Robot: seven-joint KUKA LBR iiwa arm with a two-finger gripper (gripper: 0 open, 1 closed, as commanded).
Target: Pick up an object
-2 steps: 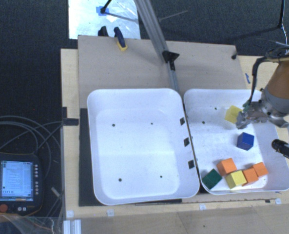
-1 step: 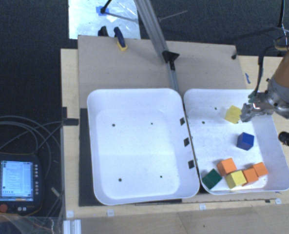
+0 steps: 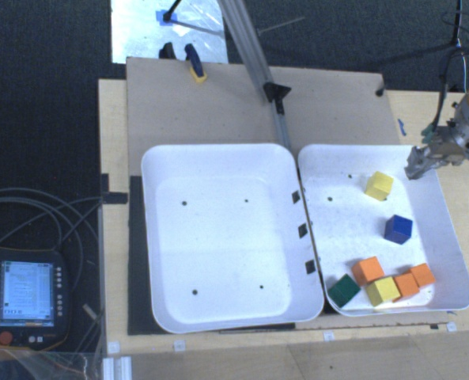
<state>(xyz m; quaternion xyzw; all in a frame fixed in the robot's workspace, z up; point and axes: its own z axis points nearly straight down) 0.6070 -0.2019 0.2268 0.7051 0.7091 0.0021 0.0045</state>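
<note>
A: Why parked the tool just right of the yellow cube, over the right bin rim?

B: Probably lining up a grab. Can't tell how far open; nothing visibly held. Cube loose, apart from the cluster.

We've got bright, even overhead light, both white bins nearly washed out, soft shadows, glare off the foil sheet up top, slightly grainy overall.

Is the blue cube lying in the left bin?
No, the blue cube lies in the right bin, between the yellow cube and the cluster of blocks at its near edge.
</note>
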